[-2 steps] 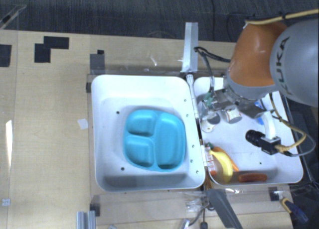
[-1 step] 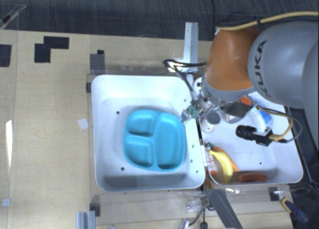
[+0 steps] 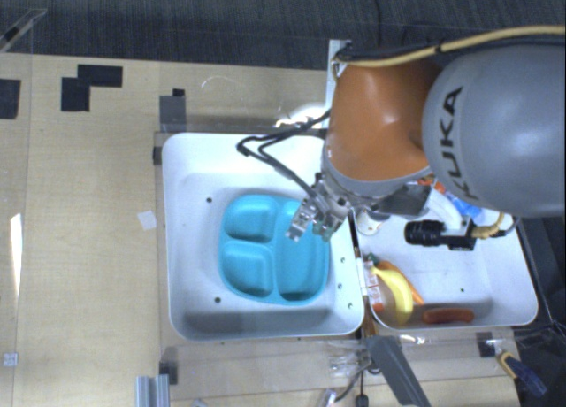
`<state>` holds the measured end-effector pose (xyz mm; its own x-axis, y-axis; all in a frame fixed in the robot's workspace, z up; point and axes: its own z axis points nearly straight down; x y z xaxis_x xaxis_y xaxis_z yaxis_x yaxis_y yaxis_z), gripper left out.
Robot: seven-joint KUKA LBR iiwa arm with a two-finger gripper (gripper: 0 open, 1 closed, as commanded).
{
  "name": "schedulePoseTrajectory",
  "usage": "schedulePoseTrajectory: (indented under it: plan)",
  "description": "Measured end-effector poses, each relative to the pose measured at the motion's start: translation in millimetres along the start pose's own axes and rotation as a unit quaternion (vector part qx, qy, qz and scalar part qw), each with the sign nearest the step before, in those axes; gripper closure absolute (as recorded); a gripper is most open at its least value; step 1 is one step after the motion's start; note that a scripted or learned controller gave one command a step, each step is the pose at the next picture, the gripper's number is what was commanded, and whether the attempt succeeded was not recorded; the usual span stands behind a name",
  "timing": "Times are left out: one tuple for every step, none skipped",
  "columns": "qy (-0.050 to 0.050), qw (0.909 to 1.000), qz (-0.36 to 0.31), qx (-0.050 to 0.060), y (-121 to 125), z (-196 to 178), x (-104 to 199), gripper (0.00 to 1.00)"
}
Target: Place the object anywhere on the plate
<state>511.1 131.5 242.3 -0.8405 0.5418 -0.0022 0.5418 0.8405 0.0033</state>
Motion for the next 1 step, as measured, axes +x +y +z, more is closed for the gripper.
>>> schedulePoseTrajectory:
  plan:
    - [0.0, 1.0, 0.005, 0.0, 26.5, -32.2, 4.8, 1.0]
